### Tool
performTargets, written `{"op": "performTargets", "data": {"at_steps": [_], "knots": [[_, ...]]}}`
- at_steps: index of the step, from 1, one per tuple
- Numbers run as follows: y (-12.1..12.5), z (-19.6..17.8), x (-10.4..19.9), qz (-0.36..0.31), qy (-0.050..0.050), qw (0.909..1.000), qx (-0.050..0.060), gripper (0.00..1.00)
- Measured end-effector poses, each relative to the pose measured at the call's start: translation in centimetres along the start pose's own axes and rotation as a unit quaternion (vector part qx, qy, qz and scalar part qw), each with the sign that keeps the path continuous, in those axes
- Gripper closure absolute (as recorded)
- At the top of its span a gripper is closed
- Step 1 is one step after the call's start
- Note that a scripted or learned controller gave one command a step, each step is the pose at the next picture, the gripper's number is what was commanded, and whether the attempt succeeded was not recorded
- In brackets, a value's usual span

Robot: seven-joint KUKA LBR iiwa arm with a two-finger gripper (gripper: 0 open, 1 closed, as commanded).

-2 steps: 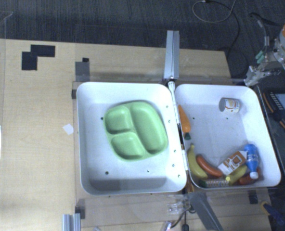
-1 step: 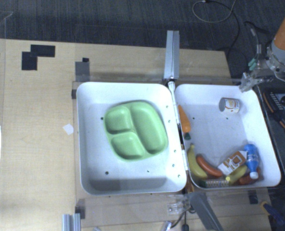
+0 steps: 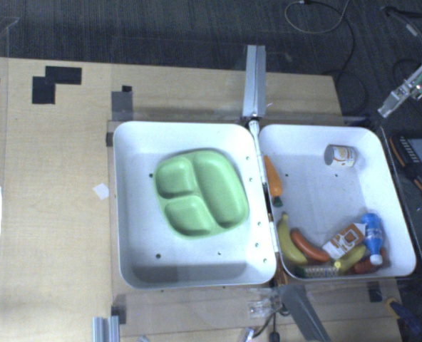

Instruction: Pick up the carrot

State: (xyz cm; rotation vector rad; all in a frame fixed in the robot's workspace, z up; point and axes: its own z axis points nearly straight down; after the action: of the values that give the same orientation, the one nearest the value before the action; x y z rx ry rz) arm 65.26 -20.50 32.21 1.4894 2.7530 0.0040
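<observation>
Near corner of the right bin: a banana point(image 3: 289, 239), a sausage point(image 3: 311, 248), a small carton point(image 3: 345, 239), a blue bottle point(image 3: 372, 235) and a few pieces I cannot name lie bunched along the right bin's point(image 3: 389, 184) near wall. None of them touches my target, but the banana's upper end lies near its lower tip.

Carrot: the carrot point(image 3: 271, 179) lies lengthwise against the right bin's left wall, about midway along it, orange with a dark green end toward the near side.

Grasp plan: I judge the best approach is from straight above, fingers set across the carrot's narrow width. The wall side leaves almost no slot for a finger, so I would either nudge the carrot toward the bin's middle first or align the fingers along the wall and pinch it end to end.

Open room: the right bin's floor is bare from the carrot across to the right wall, which gives a free lane to come in and to lift out.

Left bin: a green divided tray point(image 3: 200, 191) sits in the middle of the left bin point(image 3: 136, 255); nothing there concerns me.

Far corner: a small can point(image 3: 340, 155) lies near the right bin's far wall, well apart from the carrot.

Gripper: my gripper point(image 3: 410, 90) hangs beyond the counter's point(image 3: 47, 212) far right corner, outside both bins, holding nothing; too small for me to tell whether it is spread or closed.

Risk: catching the divider rim between the bins.
</observation>
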Motion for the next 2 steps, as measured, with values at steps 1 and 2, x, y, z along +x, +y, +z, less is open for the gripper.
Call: {"op": "performTargets", "data": {"at_steps": [1, 2], "knots": [[1.5, 8.1, -0.8, 0.136, 0.002, 0.9908, 0.002, 1.00], [1.8, 6.7, -0.9, 0.133, -0.001, 0.9911, -0.002, 1.00]]}}
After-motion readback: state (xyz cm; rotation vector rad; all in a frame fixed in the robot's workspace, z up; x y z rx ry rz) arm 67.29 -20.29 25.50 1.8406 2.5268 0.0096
